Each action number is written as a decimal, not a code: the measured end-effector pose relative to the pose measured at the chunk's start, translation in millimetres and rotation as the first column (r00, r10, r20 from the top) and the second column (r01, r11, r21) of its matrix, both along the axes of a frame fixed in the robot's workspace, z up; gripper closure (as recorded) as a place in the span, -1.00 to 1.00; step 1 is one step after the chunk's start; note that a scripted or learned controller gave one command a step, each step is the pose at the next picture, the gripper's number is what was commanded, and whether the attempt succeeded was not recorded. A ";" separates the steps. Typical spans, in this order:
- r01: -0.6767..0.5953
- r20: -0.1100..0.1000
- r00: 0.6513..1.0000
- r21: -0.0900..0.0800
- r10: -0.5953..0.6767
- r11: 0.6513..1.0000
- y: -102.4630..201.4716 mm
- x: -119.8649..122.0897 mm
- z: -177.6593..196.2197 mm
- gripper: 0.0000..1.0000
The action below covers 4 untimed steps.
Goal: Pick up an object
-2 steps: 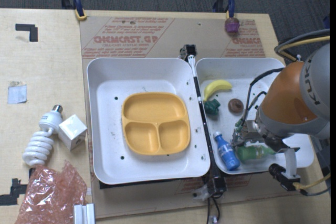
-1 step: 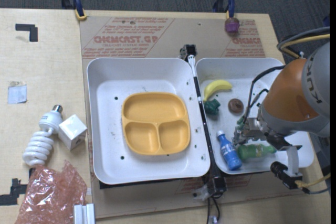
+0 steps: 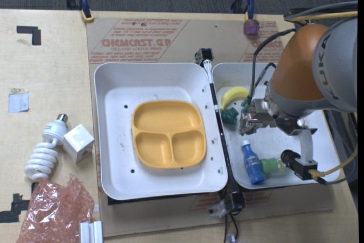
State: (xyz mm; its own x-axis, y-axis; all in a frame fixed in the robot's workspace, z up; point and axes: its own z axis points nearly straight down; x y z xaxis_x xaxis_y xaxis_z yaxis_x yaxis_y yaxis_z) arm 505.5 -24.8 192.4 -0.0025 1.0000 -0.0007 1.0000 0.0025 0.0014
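While nothing can be seen between the fingers, the pick looks unfinished, and most of the job seems to lie ahead. Largest in the scene is the arm (image 3: 318,65), grey with its orange band, reaching in from the right and hanging over the right bin (image 3: 330,151). Beside that bin, touching along the middle wall, sits the left bin (image 3: 114,122), which holds a yellow divided plate (image 3: 169,134) lying flat near its centre. Down at the end of the arm, the gripper (image 3: 250,121) sits low over the right bin's left part; whether it is spread or pressed together I cannot tell, since the wrist hides it from above. Smaller things lie around it as candidates: a yellow banana (image 3: 234,95) towards the far wall, a blue bottle (image 3: 252,163) near the front, a dark green item (image 3: 229,115) just beside the gripper, and a pale green piece (image 3: 272,165) next to the bottle. All of them rest on the bin floor, so closing on one and lifting it remain to be done.
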 end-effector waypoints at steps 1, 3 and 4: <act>0.000 0.000 1.000 0.000 0.000 1.000 -0.1 0.0 0.0 -1.00; 0.003 0.000 1.000 0.000 -0.003 1.000 -79.5 -2.0 -87.3 1.00; 0.000 -0.001 1.000 -0.001 0.000 1.000 -14.5 65.2 -0.2 1.00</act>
State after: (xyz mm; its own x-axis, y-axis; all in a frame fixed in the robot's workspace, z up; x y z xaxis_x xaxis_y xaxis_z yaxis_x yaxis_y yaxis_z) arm 570.8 -39.2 192.2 -0.0023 1.0000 -0.0014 1.0000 0.0023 0.0007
